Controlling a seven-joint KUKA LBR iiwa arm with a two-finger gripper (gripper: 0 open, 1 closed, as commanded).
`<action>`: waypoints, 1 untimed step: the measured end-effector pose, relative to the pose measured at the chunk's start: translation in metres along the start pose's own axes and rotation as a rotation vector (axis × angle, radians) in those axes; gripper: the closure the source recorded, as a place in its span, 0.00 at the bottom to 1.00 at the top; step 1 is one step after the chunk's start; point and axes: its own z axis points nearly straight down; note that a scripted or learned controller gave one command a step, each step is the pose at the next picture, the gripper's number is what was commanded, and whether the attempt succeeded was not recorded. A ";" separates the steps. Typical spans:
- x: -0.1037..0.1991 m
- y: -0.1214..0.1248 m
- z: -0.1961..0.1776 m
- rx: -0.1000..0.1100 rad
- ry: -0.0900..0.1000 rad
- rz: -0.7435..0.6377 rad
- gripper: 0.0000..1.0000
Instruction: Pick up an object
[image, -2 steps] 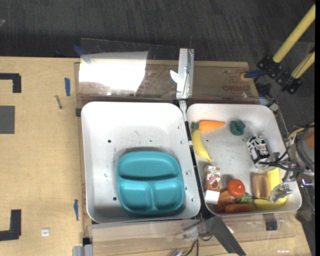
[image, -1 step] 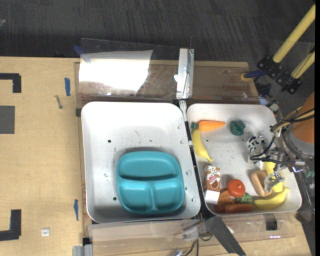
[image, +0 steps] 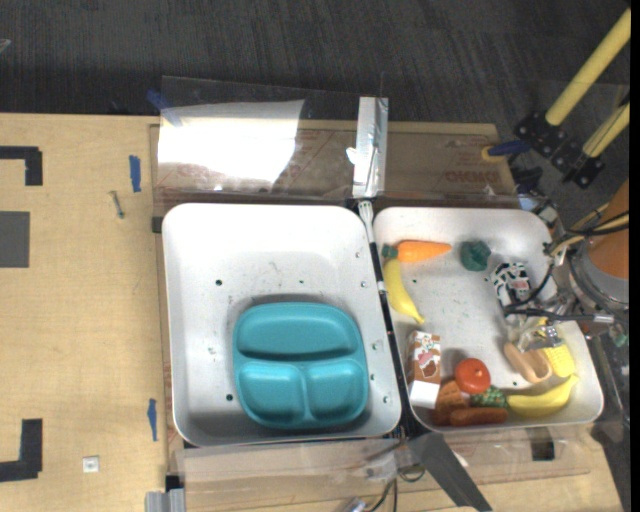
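The end effector (image: 530, 325) hangs over the right side of the right bin (image: 452, 312), at the end of the arm (image: 606, 268) that comes in from the right edge. Cables and the wrist crowd the spot, so I cannot tell whether it is released or clenched, or whether it touches anything. Nothing is seen in its grasp.

Just below it lies a tan bun (image: 527, 362), with the right banana (image: 545, 395), yellow and curved, along the bin's near right corner. Just above it sits a black-and-white spotted item (image: 511, 280).

The other things in this bin lie further left:
- a green item (image: 474, 255) and a carrot (image: 423, 251) near the far wall
- the left banana (image: 402, 292) along the left wall
- a small carton (image: 426, 357) beside a red tomato (image: 473, 375)
- orange pieces (image: 462, 410) against the near wall

The left bin (image: 270, 245) holds 1 teal tray (image: 300, 362) with 3 compartments, lying flat toward the near side. Both bins rest on the tabletop (image: 70, 330).
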 end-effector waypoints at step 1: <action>-0.013 -0.005 -0.174 -0.005 0.010 -0.049 1.00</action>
